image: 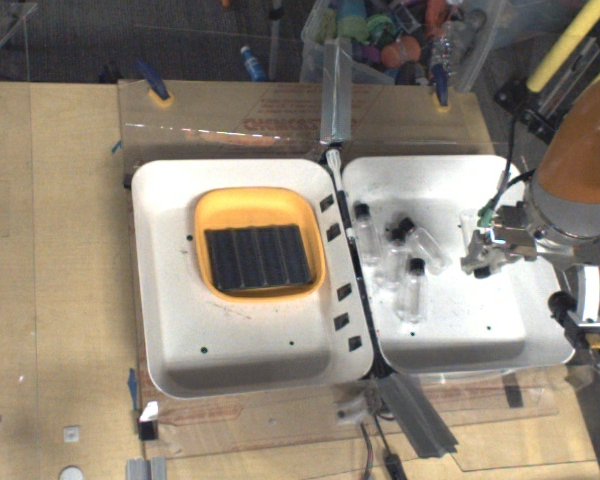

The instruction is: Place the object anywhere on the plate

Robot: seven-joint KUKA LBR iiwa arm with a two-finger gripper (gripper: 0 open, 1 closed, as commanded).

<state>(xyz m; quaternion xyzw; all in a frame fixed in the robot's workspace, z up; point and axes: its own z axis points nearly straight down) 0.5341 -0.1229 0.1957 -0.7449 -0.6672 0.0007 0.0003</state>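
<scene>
An orange-yellow plate [252,201] lies in the left bin [170,318]. A dark ridged slab [258,256] lies on it. In the right bin [480,323], several clear plastic pieces with black caps [401,229] are scattered across the left half. One clear piece [410,290] lies lengthwise nearer the front. My gripper [479,261] hangs over the right half of that bin, to the right of the clear pieces and apart from them. I see nothing held in it.
A raised divider with black tabs [340,268] runs between the two bins. A clear tub of colourful toys [400,13] stands behind the bench. The arm's orange band [580,158] and grey wrist crowd the right bin's right edge.
</scene>
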